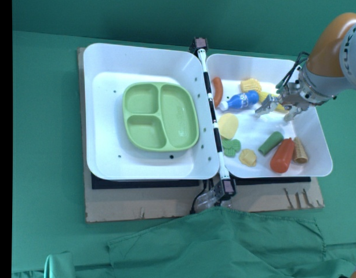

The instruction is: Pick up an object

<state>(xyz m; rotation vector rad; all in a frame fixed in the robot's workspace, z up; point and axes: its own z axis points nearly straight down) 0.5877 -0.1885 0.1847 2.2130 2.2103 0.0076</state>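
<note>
The nearest candidate is the yellow piece (269, 101) in the right bin (317, 133), lying partly under the gripper (278, 105), with the blue bottle (240, 102) just beside it to the left and the corn (251, 86) near the bin's far side. The gripper's fingers are spread and nothing sits between them; they hang low over the bin, tips on either side of the yellow piece, though whether they touch it is hard to tell. To do this step well, I would judge that the fingers should straddle one thing alone, settle down around its middle, and close squarely, since the bottle lies close enough to be caught or nudged. Farther toward the near side lie the green stick (271, 142), the red carrot (282, 155) and the cone (300, 150), the last two touching; along the divider are the sausage (217, 90), yellow chip (228, 125), green leaf (231, 147) and yellow lump (247, 157). The left bin (108, 68) holds a green tray (160, 116)
</note>
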